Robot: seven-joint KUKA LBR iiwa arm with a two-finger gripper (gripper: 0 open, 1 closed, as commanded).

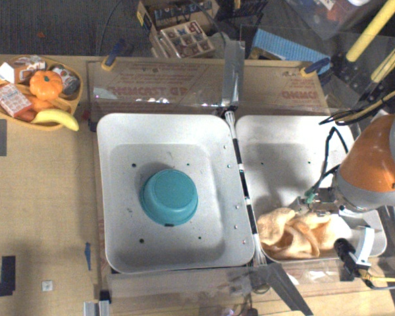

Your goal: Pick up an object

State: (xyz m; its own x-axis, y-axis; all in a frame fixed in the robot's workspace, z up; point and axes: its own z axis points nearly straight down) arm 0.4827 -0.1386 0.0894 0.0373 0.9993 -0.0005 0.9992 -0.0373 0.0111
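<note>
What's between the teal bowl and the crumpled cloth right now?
Bare white floor of the left bin, then the divider where both bins meet, between teal bowl and crumpled cloth.

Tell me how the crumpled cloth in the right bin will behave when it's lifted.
The cloth lies bunched in soft folds, so it is probably floppy and would drape and stretch out when lifted. It looks light for its bulk. Because it sits against the right bin's near wall, a pinch might catch only one fold.
</note>
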